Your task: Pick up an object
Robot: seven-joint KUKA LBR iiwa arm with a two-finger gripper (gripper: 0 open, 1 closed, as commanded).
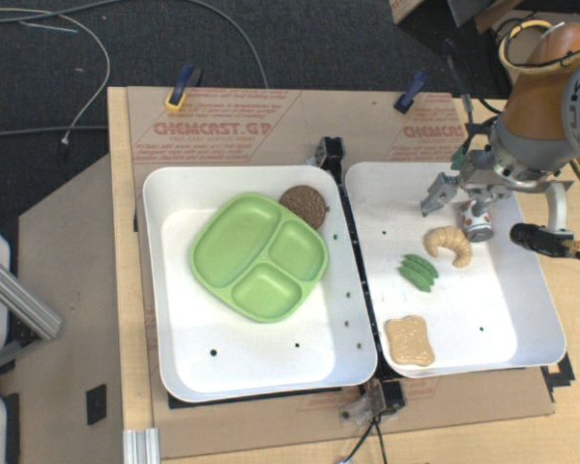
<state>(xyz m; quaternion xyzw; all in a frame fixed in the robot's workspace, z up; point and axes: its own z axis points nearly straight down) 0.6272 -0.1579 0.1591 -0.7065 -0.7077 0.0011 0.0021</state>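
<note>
In the right bin [522, 307] a tan croissant [449, 245] lies near the middle. A green pea pod [419, 271] is just below and left of it, and a slice of toast [409, 341] rests at the bin's front left corner. My gripper [457, 213] hangs just above the croissant's far side, open, one finger to the left and one to the right. Nothing is between the fingers. A brown round cookie [303, 203] sits in the left bin [174, 336], touching the far edge of a green divided plate [259, 255].
The orange-banded arm [541, 95] comes in from the upper right over the right bin's far corner. A black clamp [330, 151] sits between the bins at the back. Blue clips [182, 85] hold the cardboard base.
</note>
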